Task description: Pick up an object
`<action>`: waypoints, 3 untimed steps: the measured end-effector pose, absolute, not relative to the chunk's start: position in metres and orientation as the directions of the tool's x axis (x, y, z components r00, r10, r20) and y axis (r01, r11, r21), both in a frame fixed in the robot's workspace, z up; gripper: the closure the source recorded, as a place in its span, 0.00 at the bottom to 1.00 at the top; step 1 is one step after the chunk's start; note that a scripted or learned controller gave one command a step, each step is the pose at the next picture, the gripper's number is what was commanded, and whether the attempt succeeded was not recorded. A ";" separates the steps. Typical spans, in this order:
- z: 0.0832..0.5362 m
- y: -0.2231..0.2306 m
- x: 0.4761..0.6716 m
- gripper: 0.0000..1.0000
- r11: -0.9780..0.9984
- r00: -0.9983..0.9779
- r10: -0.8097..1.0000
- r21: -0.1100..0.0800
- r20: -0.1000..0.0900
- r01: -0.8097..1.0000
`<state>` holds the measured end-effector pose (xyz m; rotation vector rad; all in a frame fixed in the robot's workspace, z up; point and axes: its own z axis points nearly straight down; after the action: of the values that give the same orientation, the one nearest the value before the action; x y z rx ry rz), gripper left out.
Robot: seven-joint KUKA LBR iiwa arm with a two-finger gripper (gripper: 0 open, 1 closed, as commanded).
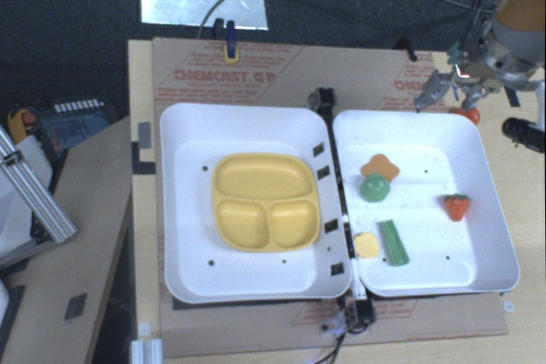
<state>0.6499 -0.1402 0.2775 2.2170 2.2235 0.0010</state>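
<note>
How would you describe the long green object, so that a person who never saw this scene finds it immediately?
Start at the right white bin, the one without the yellow tray. Look in its near left part, close to the divider between the bins. There the long green object lies flat beside a small pale yellow piece; it is the only stick-shaped item, while the other green thing is round.

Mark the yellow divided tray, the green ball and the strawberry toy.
yellow divided tray [260, 175], camera view, its upper compartment.
green ball [374, 188], camera view, its top.
strawberry toy [456, 207], camera view, its red body.
</note>
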 end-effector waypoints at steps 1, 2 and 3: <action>0.219 -0.144 0.644 0.00 0.001 -0.001 1.000 -0.001 -0.001 1.000; 0.173 -0.137 0.649 0.00 0.005 -0.005 1.000 -0.001 0.000 1.000; 0.120 -0.145 0.643 0.00 0.001 -0.001 1.000 -0.001 0.000 1.000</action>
<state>0.6427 -0.1447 0.1203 2.2206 2.2234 -0.0017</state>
